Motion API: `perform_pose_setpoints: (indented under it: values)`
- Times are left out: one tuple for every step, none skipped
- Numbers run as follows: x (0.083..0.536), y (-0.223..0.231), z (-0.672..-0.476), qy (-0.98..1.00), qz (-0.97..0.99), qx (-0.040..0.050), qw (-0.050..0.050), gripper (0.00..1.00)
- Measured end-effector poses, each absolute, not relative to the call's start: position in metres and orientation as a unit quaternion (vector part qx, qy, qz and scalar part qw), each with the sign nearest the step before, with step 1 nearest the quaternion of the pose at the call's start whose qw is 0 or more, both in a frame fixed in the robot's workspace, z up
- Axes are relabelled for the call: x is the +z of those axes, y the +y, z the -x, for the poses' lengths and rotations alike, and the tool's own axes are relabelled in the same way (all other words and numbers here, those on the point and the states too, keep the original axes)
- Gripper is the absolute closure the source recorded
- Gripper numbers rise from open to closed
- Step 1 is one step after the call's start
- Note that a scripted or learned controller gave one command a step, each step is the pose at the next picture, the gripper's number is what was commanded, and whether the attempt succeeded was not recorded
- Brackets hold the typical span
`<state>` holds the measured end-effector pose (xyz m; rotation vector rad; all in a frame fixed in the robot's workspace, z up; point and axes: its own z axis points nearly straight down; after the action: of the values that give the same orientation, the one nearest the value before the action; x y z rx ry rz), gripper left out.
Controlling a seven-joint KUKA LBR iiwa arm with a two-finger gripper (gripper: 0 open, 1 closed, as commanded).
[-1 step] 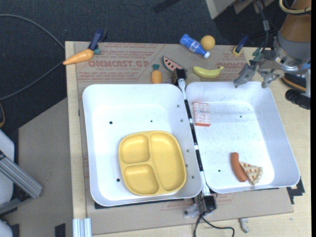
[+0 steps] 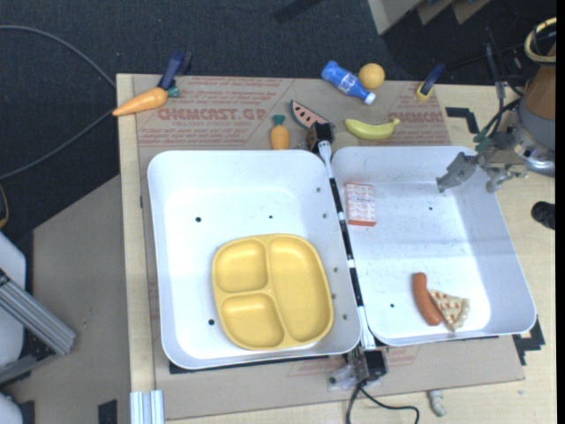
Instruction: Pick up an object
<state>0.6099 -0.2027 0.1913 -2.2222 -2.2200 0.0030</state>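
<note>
1. My gripper hangs over the far right edge of the right bin, fingers spread apart with nothing between them.
2. A hot dog and pizza slice lie touching in that bin's near part; a small carton lies by its left wall.
3. The left bin holds a yellow divided tray.
4. Toy food lies on the bench behind the bins.

You have three candidates in the right bin. A sausage, reddish-brown, lies flat near the front, running front to back. A pizza slice lies flat, touching the sausage's right side. A small flat card with red print lies by the bin's left wall, well apart from both.
</note>
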Motion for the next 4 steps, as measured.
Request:
perform_pose_setpoints:
  values:
    - [0.202,-0.172,-0.549,-0.707,0.707,0.0002,0.001,0.00]
    - [0.140,-0.143,-0.504,-0.707,0.708,0.0003,0.001,0.00]
    - [0.084,-0.116,-0.479,-0.707,0.707,0.0002,0.001,0.00]
    - [0.094,-0.116,-0.479,-0.707,0.708,0.0001,0.000,1.00]
